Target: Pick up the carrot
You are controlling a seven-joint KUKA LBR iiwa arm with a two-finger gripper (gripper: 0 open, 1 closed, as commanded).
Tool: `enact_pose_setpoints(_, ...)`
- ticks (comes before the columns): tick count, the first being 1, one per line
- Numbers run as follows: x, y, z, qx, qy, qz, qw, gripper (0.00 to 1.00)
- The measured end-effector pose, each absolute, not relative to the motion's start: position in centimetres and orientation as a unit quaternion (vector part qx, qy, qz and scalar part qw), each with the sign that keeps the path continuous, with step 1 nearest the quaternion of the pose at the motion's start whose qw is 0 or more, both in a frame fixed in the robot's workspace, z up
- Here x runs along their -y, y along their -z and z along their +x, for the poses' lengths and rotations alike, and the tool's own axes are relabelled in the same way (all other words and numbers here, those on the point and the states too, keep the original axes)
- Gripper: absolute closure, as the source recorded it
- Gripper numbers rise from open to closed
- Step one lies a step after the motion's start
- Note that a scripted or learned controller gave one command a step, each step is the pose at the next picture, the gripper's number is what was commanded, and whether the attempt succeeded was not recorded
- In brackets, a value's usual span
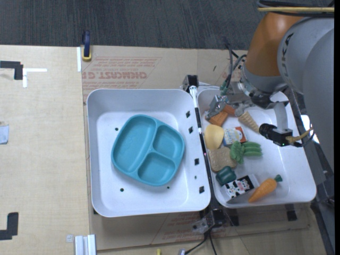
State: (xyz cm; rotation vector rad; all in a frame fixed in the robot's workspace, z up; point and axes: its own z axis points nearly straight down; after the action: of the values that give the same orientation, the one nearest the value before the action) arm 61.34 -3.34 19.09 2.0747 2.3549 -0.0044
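Note:
The carrot (pixel 263 190) is orange with a green top and lies near the front right corner of the right bin (pixel 297 166). My gripper (pixel 217 106) hangs low over that bin's far left corner, just above a small orange-brown piece (pixel 227 116). It is well away from the carrot, which lies free with nothing touching it from above.
The right bin also holds a yellow fruit (pixel 214 136), a bread slice (pixel 220 158), a green toy vegetable (pixel 247 150), a cone (pixel 248 122), a dark green piece (pixel 225 174) and a black-and-white card (pixel 241 186). The left bin (pixel 106 190) holds a blue divided plate (pixel 149 149).

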Motion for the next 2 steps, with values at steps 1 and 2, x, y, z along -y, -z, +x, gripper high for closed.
enact_pose_setpoints(1, 3.3, -19.1, 61.3, -0.75, 0.0016, 0.661, 0.001, 0.0)
enact_pose_setpoints(2, 10.6, -9.1, 62.1, -0.735, 0.0014, 0.678, 0.001, 0.0)
